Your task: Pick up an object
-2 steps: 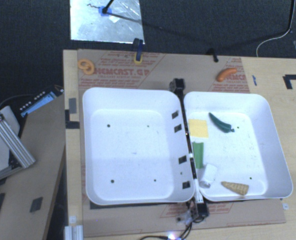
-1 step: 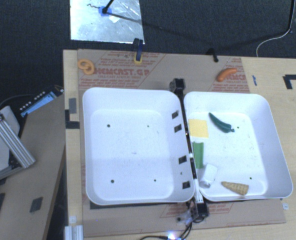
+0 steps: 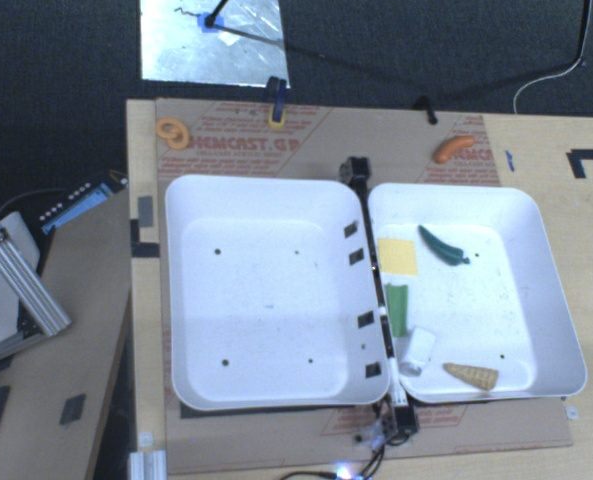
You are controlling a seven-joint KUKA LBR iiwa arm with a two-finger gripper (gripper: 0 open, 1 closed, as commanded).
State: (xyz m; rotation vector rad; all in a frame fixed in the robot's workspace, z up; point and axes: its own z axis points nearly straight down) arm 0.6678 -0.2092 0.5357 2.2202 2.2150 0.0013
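The right bin [image 3: 546, 268] holds several small objects. A dark green pepper-like piece [image 3: 443, 246] lies near its back. A flat yellow square [image 3: 397, 257] sits by the bin's left wall. Below it lies a green block [image 3: 397, 308], then a white block [image 3: 417, 348]. A tan cone [image 3: 472, 375] rests near the front edge.
The left bin [image 3: 266, 288] sits beside the right one, joined along a black-clipped divider [image 3: 373, 278]. On the cardboard behind the bins lie an orange ring [image 3: 173, 133], a yellow-blue clamp [image 3: 276, 104] and an orange sausage-shaped toy [image 3: 453, 149]. A metal frame [image 3: 11, 278] stands at the left.
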